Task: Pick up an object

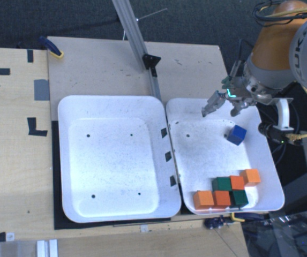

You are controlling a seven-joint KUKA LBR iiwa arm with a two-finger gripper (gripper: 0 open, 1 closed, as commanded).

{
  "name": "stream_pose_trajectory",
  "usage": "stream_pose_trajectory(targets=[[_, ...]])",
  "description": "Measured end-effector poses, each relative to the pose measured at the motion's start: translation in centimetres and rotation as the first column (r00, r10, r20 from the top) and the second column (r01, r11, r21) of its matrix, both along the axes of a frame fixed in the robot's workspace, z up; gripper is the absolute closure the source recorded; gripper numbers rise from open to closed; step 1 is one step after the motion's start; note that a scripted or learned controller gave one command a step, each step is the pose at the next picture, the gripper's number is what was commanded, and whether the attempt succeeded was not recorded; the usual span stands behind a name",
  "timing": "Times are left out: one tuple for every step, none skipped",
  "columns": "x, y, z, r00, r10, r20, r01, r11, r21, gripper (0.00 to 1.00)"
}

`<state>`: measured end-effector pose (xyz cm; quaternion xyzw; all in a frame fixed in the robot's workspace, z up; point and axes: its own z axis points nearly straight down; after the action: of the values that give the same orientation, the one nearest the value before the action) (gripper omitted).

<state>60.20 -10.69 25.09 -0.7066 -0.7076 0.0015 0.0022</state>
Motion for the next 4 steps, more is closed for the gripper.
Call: stream_pose_trajectory(targets=[[0.1,0.0,0.2,1.0,0.001,0.004,-0.001,1.0,-0.001,0.0],[0.2,0.8,-4.5,1.0,0.001,-0.001,-0.001,1.0,-0.001,0.0],[1.0,1.4,-9.9,1.0,0.001,-0.001,-0.001,1.0,-0.002,0.0],[0.8,1.5,-15.4,1.0,0.0,-0.002,0.0,1.0,-0.002,0.0]])
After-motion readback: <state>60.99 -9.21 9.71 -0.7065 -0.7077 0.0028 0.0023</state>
